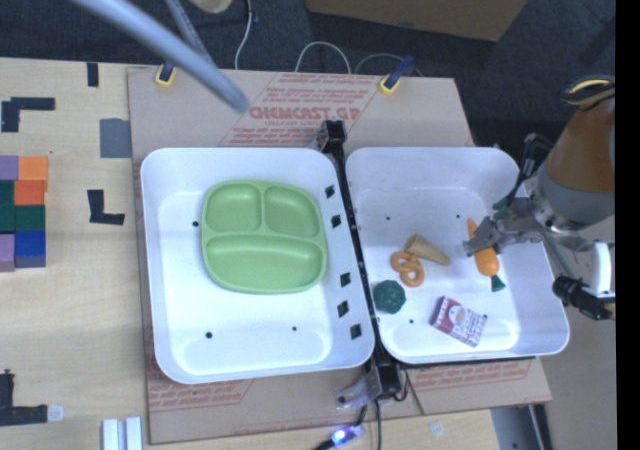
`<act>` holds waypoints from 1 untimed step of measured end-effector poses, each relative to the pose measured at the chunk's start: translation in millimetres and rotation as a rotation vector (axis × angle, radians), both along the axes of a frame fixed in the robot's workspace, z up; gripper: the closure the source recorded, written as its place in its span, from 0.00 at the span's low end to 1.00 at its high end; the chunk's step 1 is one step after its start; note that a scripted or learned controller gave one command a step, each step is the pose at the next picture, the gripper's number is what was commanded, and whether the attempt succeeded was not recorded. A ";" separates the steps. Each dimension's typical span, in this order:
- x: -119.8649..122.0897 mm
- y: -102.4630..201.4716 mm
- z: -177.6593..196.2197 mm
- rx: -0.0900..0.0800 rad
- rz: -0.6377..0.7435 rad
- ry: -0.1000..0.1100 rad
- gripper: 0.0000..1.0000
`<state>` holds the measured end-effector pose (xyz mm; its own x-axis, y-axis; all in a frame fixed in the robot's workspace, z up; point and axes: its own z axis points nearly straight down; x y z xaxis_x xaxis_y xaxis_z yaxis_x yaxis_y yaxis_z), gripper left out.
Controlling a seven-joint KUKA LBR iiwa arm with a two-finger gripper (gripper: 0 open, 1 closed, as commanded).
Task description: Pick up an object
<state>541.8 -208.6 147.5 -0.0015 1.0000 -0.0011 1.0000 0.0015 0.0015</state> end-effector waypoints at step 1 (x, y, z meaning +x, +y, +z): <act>-0.6 -5.4 60.6 -0.001 0.000 -0.001 1.00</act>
